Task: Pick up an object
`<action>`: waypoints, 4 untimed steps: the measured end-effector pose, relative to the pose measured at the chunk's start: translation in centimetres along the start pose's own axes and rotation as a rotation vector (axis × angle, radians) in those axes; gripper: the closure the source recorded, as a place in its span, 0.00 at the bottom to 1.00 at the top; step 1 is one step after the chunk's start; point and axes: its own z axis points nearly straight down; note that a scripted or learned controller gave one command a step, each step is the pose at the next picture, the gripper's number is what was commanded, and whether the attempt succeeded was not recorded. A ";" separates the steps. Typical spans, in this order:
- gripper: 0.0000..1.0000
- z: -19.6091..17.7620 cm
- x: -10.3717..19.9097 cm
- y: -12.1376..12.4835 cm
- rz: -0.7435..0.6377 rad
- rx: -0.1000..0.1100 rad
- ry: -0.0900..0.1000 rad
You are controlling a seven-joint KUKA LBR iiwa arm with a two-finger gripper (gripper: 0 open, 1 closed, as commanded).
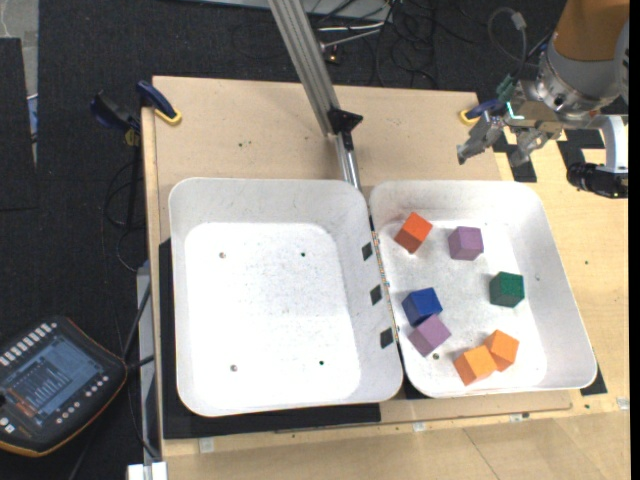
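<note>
Right bin (560,268): three orange, two purple, one blue, one green.

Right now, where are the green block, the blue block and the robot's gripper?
green block (507,289), camera view, on its top face.
blue block (421,303), camera view, on its top face.
gripper (497,144), camera view, midway between its fingertips, above the bench beyond the right bin.

Gripper (497,136) hovers beyond right bin (560,268), fingers (474,149) apart.
</note>
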 end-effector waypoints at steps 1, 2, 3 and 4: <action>0.00 -0.3 0.0 0.1 -0.002 -0.004 -0.001; 0.00 5.6 -0.5 -0.7 0.002 0.002 -0.001; 0.00 10.1 -0.8 -0.2 0.001 0.000 -0.001; 0.00 15.9 -0.1 -0.5 0.000 -0.006 0.000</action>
